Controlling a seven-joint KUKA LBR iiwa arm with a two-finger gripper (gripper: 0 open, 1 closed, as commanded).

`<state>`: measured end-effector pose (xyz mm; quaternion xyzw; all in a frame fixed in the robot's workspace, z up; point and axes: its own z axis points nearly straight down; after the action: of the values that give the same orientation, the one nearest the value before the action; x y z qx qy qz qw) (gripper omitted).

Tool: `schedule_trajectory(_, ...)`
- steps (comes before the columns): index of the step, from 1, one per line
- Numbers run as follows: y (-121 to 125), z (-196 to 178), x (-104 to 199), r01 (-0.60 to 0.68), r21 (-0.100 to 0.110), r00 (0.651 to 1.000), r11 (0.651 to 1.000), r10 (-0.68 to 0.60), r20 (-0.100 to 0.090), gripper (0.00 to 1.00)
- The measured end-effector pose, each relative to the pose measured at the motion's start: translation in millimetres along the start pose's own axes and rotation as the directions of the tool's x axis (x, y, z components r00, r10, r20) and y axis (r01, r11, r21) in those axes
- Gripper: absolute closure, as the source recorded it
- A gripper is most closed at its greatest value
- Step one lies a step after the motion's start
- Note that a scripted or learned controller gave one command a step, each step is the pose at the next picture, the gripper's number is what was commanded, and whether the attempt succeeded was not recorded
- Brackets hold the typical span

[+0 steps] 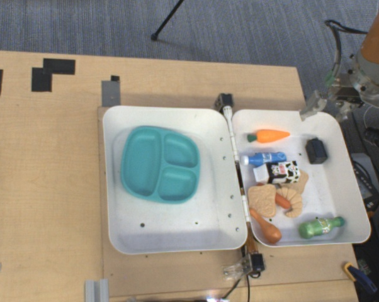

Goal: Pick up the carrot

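Note:
The carrot (269,135) is orange with a green top pointing left. It lies flat near the far edge of the right bin (347,187), apart from the other items. My gripper (327,104) hangs over the bin's far right corner, to the right of the carrot and a little beyond it. Its fingers stand apart and hold nothing. The grey arm with its orange band (373,43) rises behind it at the view's right edge.
The right bin also holds a black block (315,150), a blue bottle (265,159), a cow-patterned carton (284,172), bread slices (263,201), a sausage (267,228) and a green bottle (320,226). A teal divided plate (159,163) sits in the left bin (177,238).

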<state>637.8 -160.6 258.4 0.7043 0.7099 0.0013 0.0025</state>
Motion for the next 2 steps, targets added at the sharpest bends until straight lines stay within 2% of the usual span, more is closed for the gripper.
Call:
schedule_trajectory(1,20.9,145.4,51.0,0.035,0.017,0.999,0.999,-0.035,-0.007,0.00)
schedule_trajectory(2,31.5,168.6,61.2,-0.101,-0.004,0.995,0.995,0.101,-0.002,0.00)
